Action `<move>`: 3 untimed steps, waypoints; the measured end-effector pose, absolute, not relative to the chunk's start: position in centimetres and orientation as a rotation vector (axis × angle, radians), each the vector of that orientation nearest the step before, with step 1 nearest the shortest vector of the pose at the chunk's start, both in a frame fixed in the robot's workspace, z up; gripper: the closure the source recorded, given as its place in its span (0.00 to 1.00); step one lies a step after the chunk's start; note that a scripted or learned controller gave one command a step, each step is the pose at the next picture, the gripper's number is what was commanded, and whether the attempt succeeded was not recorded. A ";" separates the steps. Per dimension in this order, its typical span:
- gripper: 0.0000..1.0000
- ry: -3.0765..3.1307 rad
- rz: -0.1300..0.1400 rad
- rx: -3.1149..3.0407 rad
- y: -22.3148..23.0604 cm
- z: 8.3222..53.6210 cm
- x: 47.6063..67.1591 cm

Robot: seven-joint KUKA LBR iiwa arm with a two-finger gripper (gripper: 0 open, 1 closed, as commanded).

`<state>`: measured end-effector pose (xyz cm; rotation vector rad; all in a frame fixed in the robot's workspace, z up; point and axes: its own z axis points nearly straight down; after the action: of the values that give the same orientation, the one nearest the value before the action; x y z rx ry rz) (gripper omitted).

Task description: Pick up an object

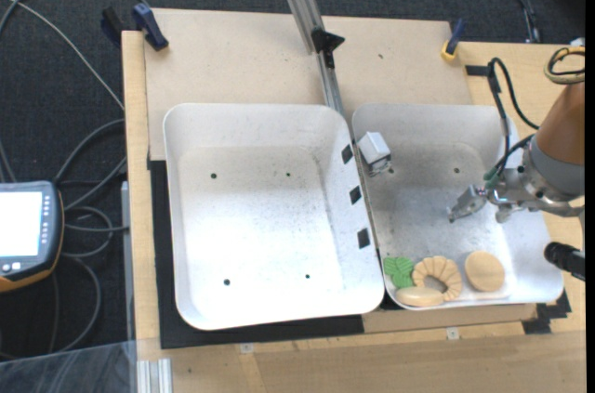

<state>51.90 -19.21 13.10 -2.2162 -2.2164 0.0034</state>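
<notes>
Seen from above at a slant: two shallow white bins side by side on a bench. Reaching in from the right over the right-hand bin (pixel 437 196), a grey arm (pixel 562 145) with an orange band above the wrist. At its end, the gripper (pixel 462 207), low over the bin's speckled floor about midway along its length, pointing left. Too small and dark to tell how far the pincer stands parted, or whether its tips touch the floor; nothing visible between them.

Along the right bin's near wall, well apart from the gripper, four small items in a row: a green leafy piece (pixel 399 270) at the left corner, just beside it a ribbed tan ring (pixel 438 273), touching that a pale oval piece (pixel 420 296), and further right a round tan disc (pixel 484 271).

On the dividing edge between the bins, a small grey block (pixel 374 150). To the left, the left-hand bin (pixel 260 215), white with dark speckling.
</notes>
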 end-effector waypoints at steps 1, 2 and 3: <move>0.00 -2.217 0.002 -2.217 -19.1 9.0 51.8; 1.00 -2.222 -0.003 -2.221 -19.2 10.4 52.0; 1.00 -2.228 -0.005 -2.225 -19.7 16.6 52.6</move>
<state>52.63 -19.71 16.58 -2.2254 -2.2282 -0.0051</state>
